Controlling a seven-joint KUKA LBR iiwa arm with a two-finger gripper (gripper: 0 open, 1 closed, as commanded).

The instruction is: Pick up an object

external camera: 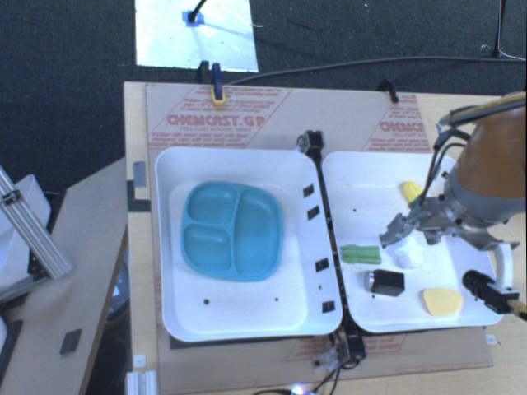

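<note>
Nearest the camera, along the bench's front edge, a tangle of clips and wires (pixel 342 354) is sitting where the two bins meet. Just behind it, in the right bin (pixel 362 319), the candidates for picking are lying: a small black block (pixel 385 282), a pale yellow rounded piece (pixel 442 302), a green strip (pixel 360 254), a small white lump (pixel 407 256) and a yellow bit (pixel 412 191) further back. The gripper (pixel 405 230) is hanging low over the white lump and just beside the green strip, but from this angle it is not possible to tell how far its grasping parts are spread, and nothing is visibly being held. In my judgement the arm is lining up for a grasp on the white lump or the green strip, and doing this well means centring over one item alone, since the two are lying close together and a descent between them would likely nudge both aside. The left bin (pixel 206 311) is carrying a blue divided plate (pixel 232 230), well apart from the action. Both bins are resting on a clear sheet with red print (pixel 216 121) laid over a wooden board (pixel 136 130), clamped at the back by a yellow-and-blue clamp (pixel 216 83). Dark carpet (pixel 66 48) is spreading around the bench, with a pale square panel (pixel 193 23) lying on it beyond.
</note>
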